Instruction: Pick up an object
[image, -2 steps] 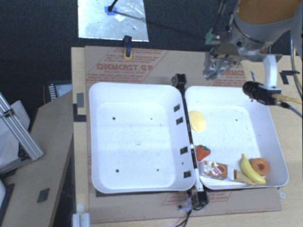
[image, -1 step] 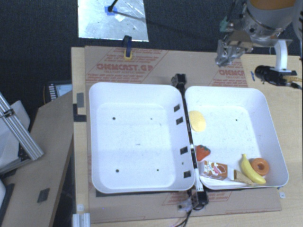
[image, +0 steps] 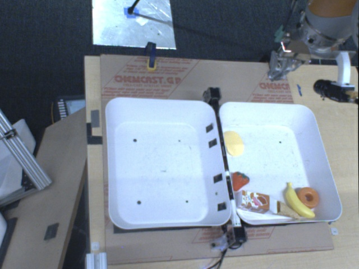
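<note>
Nothing picked up yet. Claw (image: 279, 72) raised beyond the right bin's (image: 322, 133) far rim, over the worktop (image: 185, 74); open or closed, cannot tell. Banana (image: 296, 199), strawberry (image: 240, 180) and yellow disc (image: 234, 143) lying in that bin, well apart from it. Descent and grasp left.

Shiny metal sheet (image: 133, 14) upper left, blue tape (image: 130, 12) on it; yellow clamp (image: 151, 56) just below; aluminium rail (image: 21, 156) at left edge.
</note>
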Tool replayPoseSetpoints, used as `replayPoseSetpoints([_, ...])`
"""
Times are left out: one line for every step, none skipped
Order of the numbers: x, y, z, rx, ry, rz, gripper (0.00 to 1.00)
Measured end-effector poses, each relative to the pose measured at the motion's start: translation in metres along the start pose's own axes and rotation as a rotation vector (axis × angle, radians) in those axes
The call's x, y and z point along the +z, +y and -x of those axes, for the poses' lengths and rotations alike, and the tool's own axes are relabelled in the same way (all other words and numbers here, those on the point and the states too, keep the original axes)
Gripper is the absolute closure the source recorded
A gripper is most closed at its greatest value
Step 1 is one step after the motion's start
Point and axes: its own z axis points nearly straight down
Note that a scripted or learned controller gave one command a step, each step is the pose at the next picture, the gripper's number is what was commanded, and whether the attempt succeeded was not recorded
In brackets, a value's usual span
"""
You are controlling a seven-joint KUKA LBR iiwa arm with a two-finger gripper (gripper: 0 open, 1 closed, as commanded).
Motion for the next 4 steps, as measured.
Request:
replayPoseSetpoints([-0.025, 0.000, 0.036, -0.002, 0.001, 0.004, 1.00])
replayPoseSetpoints([-0.053, 0.000, 0.058, -0.003, 0.001, 0.006, 1.00])
replayPoseSetpoints([-0.061, 0.000, 0.096, -0.002, 0.000, 0.005, 1.00])
replayPoseSetpoints([-0.084, 0.000, 0.127, -0.003, 0.001, 0.005, 1.00])
